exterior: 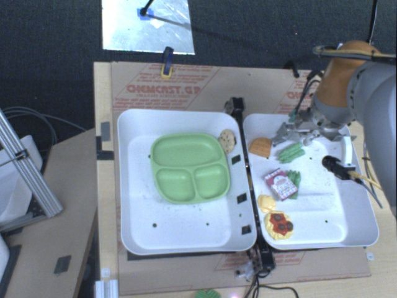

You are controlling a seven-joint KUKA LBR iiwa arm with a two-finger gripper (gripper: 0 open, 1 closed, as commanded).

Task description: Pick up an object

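Two white bins sit side by side on the surface (186,85); the left bin (127,185) carries a green divided plate (189,166), with a cookie (227,139) at the plate's upper right corner; the right bin (322,210) carries the loose things. The arm (372,98) reaches in from the right, and its gripper (296,135) hangs over the upper left part of the right bin; how far it is open cannot be told from this angle, and nothing can be seen in its grip. The green pods (290,152) lie on the bin floor just below the gripper, so close that touching or apart cannot be told; a bread roll (260,146) lies just left of them; a red packet (280,184) lies nearer the camera with a small green piece (294,177) against it; a yellow lump (267,202) and a pizza slice (280,225) lie nearest, well apart from the gripper.
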